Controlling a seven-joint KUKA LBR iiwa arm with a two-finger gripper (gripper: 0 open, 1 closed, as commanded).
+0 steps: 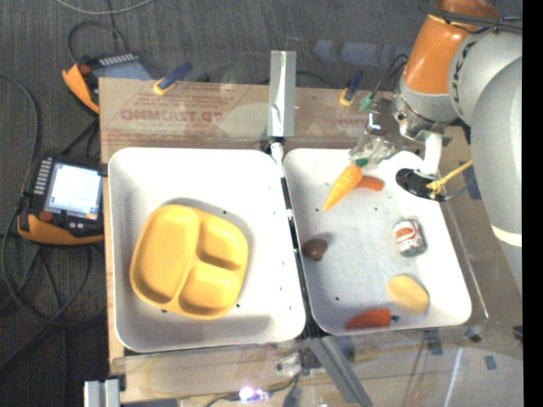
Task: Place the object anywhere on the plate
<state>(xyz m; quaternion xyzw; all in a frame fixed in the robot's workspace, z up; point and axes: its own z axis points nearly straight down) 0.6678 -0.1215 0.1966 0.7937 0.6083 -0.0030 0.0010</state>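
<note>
Item: carrot [343, 185], long axis diagonal, tip toward lower left, top beneath my fingers [370, 153]; whether they grasp it, I cannot tell.

Dark grey carpet floor [212, 15] around bench. Thin pale cable [110, 7] and black cables [25, 253] lie on floor at left. Handheld control pendant [64, 197] with lit screen lies on floor, just beside left bench edge. Brown cardboard sheet [187, 113] on far side of bench, held with blue clamps [172, 77]. Light even, soft shadows.
</note>
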